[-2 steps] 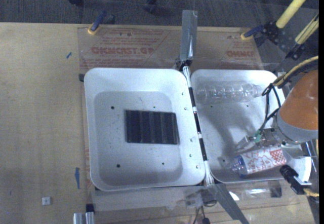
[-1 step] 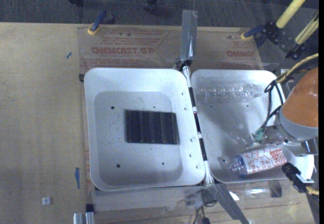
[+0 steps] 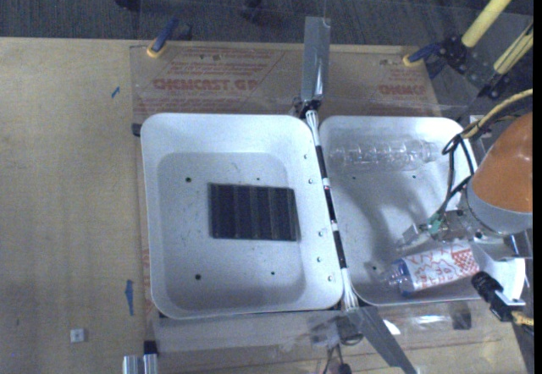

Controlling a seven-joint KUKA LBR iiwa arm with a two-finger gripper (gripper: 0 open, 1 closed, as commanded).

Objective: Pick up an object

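Two shallow white plastic bins sit side by side on a light wooden surface [image 3: 59,195]. The left bin [image 3: 169,144] holds a dark, ribbed rectangular grille [image 3: 253,211] lying flat near the middle of its floor, its ribs running away from the camera.

In the right bin [image 3: 381,131], a clear plastic bottle with a red-and-white patterned label [image 3: 434,267] lies on its side close to the near wall, its neck pointing toward the divider between the bins. Farther back, along the far wall of the same bin, a transparent, ridged plastic bottle [image 3: 381,154] lies on its side, hard to make out against the white.

The grey arm with its orange band [image 3: 506,173] comes in from the right edge, over the right bin's right side. The end effector [image 3: 428,230] hangs low just above and beside the labelled bottle, with a small metal tip and some green wiring visible. How far its fingers are parted cannot be told from here, nor whether they touch the bottle; nothing can be seen held between them.

A clear sheet with faint red lettering [image 3: 203,83] lies on the surface behind the bins.
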